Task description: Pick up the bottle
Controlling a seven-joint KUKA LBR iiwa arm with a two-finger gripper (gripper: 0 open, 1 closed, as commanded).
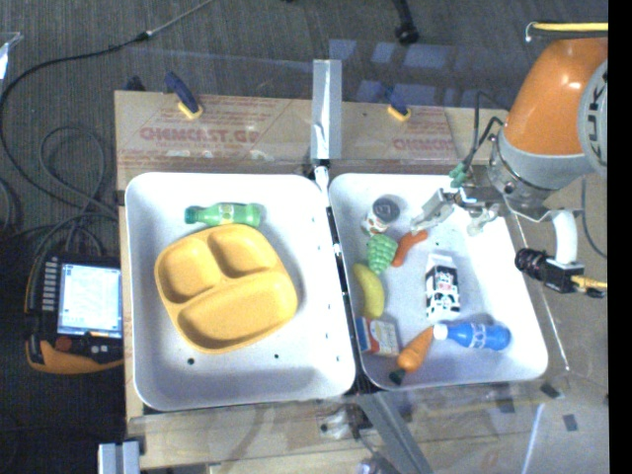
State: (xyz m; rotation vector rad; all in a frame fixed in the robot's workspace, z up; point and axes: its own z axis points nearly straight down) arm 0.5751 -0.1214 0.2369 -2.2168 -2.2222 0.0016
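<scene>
below fingers [441, 205], well apart, blue bottle [476, 336] on side.

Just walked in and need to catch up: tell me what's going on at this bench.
A grey and orange robot arm reaches in from the right, its gripper poised over the far end of the right bin with nothing between its fingers. That bin holds a blue bottle at its near end, two carrots, a banana, a small carton and other toy food. The left bin holds a yellow divided tray with a green bottle lying beyond it. No bottle has been picked up yet.
</scene>
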